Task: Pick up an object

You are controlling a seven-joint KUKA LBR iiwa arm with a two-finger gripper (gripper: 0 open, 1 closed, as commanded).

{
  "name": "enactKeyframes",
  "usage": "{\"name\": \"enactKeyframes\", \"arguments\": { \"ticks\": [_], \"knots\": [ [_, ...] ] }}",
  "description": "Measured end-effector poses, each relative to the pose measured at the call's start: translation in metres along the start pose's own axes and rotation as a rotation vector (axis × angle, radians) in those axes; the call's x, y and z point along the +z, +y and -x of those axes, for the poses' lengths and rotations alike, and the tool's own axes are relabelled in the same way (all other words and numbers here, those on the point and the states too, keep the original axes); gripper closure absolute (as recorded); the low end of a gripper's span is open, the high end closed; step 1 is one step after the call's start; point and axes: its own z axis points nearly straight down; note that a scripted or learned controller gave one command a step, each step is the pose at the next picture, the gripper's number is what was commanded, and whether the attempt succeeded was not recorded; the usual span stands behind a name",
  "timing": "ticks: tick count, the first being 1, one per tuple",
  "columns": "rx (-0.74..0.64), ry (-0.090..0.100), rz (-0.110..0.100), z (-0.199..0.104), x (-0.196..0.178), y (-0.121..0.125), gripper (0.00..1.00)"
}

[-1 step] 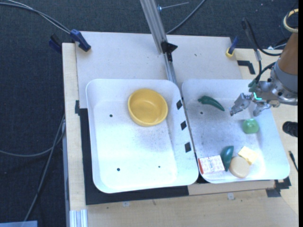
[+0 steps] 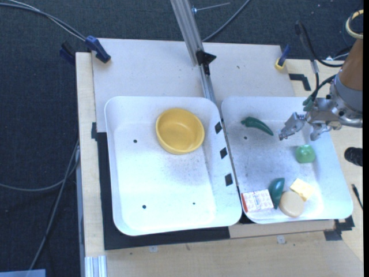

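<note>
**A:** Start with the biggest thing. What carries it all?

**B:** The tabletop (image 2: 86, 154), pale wood, with two shallow white bins side by side on it. I'll use the right bin (image 2: 253, 105) as my landmark. The left bin (image 2: 124, 212) touches it along the centre seam and holds a yellow bowl (image 2: 180, 130), sitting upright toward its far side.

**A:** And the arm?

**B:** The arm (image 2: 351, 79) reaches in over the right bin's right wall, presumably because that is where the small pickable things are gathered. Its hand (image 2: 301, 128) hangs over the bin's far right part, fingers spread apart with nothing between them.

**A:** So nothing is picked up yet?

**B:** I judge not. Candidates all lie inside the right bin. A dark green pepper (image 2: 258, 126) lies on the floor to the left of the hand, apart from it. A light green ball (image 2: 305, 153) sits just beside the hand, on its near side, and looks the likeliest target.

**A:** The rest?

**B:** Clustered in the bin's near right corner, probably slid there against the wall: a red-and-white carton (image 2: 258, 201), a round tan piece (image 2: 292, 204), a teal piece (image 2: 277, 187) between those two, and a pale yellow block (image 2: 302, 188) touching the tan one.
</note>
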Motion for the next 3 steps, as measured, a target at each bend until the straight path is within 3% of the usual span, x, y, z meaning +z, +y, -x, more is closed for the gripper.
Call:
{"name": "enactKeyframes", "arguments": {
  "ticks": [2,3],
  "knots": [
    [0.000,0.003,-0.011,-0.012,0.115,0.004,0.00],
    [0.001,0.002,-0.008,-0.013,0.152,0.003,0.00]
  ]
}}
